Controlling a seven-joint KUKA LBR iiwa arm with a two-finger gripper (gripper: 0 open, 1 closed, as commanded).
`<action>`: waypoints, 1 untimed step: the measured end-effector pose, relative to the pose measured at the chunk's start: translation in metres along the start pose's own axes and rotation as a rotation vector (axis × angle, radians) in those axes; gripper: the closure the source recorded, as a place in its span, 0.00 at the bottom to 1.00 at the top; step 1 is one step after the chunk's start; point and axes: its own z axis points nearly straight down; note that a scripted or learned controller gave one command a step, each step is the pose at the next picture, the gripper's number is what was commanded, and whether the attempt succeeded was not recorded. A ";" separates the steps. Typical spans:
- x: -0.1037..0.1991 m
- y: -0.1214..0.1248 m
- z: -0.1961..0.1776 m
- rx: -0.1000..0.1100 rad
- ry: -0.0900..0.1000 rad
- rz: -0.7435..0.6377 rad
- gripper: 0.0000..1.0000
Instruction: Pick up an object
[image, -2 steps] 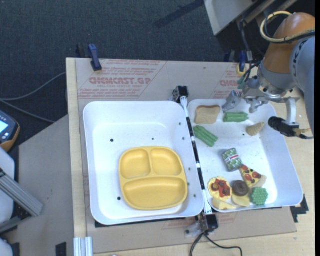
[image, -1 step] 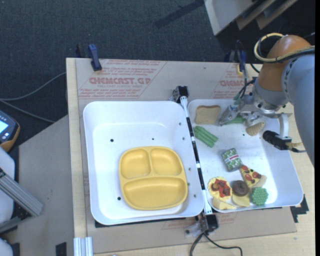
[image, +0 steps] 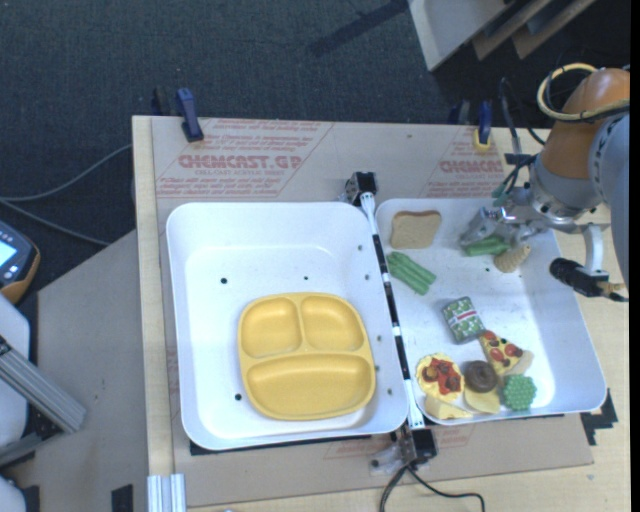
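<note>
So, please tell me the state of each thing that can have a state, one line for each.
gripper: low in the right bin, over a green piece.
right bin: holds toy foods.
left bin: holds the yellow tray.
yellow tray: flat, upright, nothing in its compartments.
green packet: lying flat, apart from the gripper.

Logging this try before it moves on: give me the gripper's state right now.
Gripper: low over the right bin, at a green piece and a tan piece; open or shut cannot be told, nor any hold.
</note>
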 end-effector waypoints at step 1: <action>0.002 0.001 -0.011 -0.004 -0.004 -0.004 1.00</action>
